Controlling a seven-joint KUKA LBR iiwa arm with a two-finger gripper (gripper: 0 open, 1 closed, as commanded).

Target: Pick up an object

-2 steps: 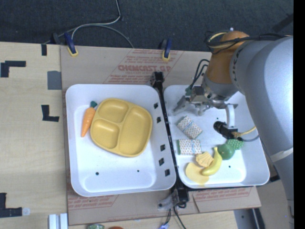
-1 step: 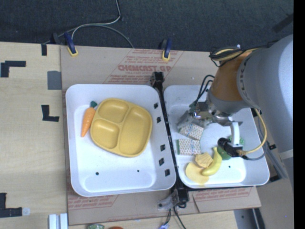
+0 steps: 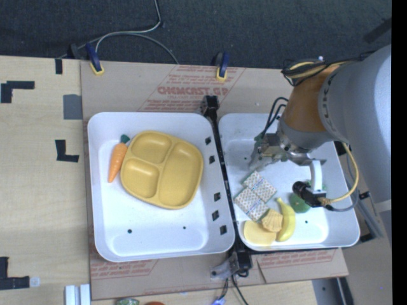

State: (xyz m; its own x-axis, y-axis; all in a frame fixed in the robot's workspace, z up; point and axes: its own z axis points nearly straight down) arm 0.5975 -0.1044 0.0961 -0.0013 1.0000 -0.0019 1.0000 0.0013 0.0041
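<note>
The gripper [image 3: 262, 153] hangs low over the upper left part of the right bin [image 3: 337, 234], just above a grey-and-white checkered pouch [image 3: 255, 194]. Nothing shows between it and the bin floor. Below the pouch lie a banana [image 3: 287, 220], a pale yellow lumpy piece [image 3: 272, 221] and a flat yellow piece [image 3: 254, 234]. A small green object [image 3: 299, 203] rests right of the banana's top. The grey arm with its orange band [image 3: 306, 103] comes in from the right and hides the bin's upper right corner.
The left bin [image 3: 108, 234] holds a yellow divided plate [image 3: 161, 169] and a toy carrot [image 3: 116, 159] along the plate's left side. A black divider [image 3: 219, 164] runs between the bins. Cardboard lies under both.
</note>
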